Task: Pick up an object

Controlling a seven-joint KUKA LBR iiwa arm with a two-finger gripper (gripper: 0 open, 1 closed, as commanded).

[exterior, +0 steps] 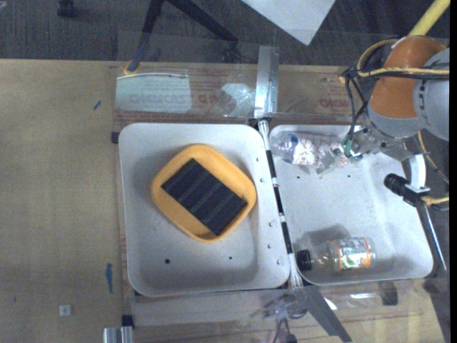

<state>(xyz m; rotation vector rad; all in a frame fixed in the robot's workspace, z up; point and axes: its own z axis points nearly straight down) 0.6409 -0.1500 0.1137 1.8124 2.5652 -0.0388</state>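
Observation:
A yellow pad with a black ribbed panel (203, 200) lies in the left bin (143, 263). In the right bin (378, 213), a crumpled clear bottle with a red and white label (307, 151) lies along the far wall. A second clear bottle with an orange label and a black cap (339, 254) lies near the front wall. The grey arm with its orange band (400, 84) reaches in from the right. My gripper (353, 147) is low at the far side of the right bin, right beside the crumpled bottle's right end.
A black knob (398, 185) sticks out from the arm over the right bin's right side. A metal divider post (267, 84) stands behind the two bins. Yellow and black cables (360, 70) loop near the arm.

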